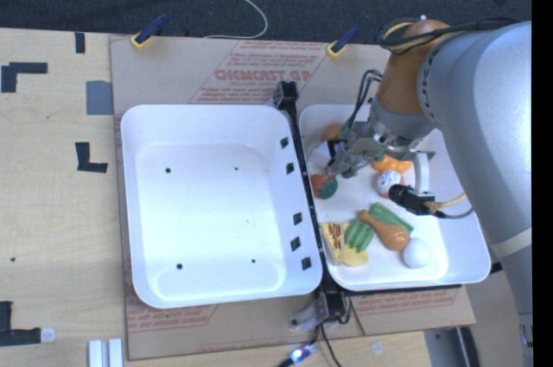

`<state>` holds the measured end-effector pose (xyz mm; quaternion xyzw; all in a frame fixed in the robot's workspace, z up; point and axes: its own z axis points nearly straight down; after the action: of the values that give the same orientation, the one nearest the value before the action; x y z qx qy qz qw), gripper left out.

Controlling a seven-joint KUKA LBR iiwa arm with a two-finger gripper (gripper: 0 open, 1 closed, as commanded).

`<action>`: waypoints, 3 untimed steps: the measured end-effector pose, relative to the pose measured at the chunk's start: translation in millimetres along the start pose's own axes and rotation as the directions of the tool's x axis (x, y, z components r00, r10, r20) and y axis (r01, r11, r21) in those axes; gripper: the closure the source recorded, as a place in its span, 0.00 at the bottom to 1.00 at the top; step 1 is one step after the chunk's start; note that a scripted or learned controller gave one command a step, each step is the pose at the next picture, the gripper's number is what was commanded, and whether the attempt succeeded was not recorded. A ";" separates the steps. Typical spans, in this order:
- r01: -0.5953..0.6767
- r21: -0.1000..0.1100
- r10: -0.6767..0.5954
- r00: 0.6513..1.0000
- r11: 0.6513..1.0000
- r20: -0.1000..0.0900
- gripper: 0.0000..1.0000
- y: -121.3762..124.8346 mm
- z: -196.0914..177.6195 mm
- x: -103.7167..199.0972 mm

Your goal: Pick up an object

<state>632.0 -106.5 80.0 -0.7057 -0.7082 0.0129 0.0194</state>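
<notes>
Right, I'm down inside the right bin (458,270) now, my gripper (350,156) low over the clutter in the half nearest the divider that splits it from the left bin (207,210). The jaws are blurred against the pile, and I cannot tell whether they stand apart or together, so I won't claim anything is held. Taking the red and green toy (324,185) as my landmark: it sits against the divider wall, and my jaws hang just up and to the right of it, near but, as far as I can see, not touching. I reckon that's the target, so the coming move is a short drop down and toward the divider. It looks roundish, with no clear long axis, so jaw angle shouldn't matter much; the tight wall beside it is the worry, since one jaw may have no room there. Further from that landmark, toward the near rim, lie a yellow piece (333,240), a green piece (359,235), a brown drumstick shape (385,231) running slantwise away from the divider, and a white egg (416,253) beyond it. Behind my wrist there's something orange (393,166) and a small white ball (386,180).
</notes>
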 end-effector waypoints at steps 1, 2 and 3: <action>-0.003 -0.005 0.003 1.000 1.000 0.005 1.00 -1.2 -0.6 1.5; -0.006 0.055 0.006 1.000 0.998 0.005 1.00 15.3 0.6 2.0; -0.006 0.023 0.006 1.000 1.000 0.007 1.00 7.3 1.1 2.7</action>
<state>639.2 -103.7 78.5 -0.7073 -0.7060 0.0235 0.0248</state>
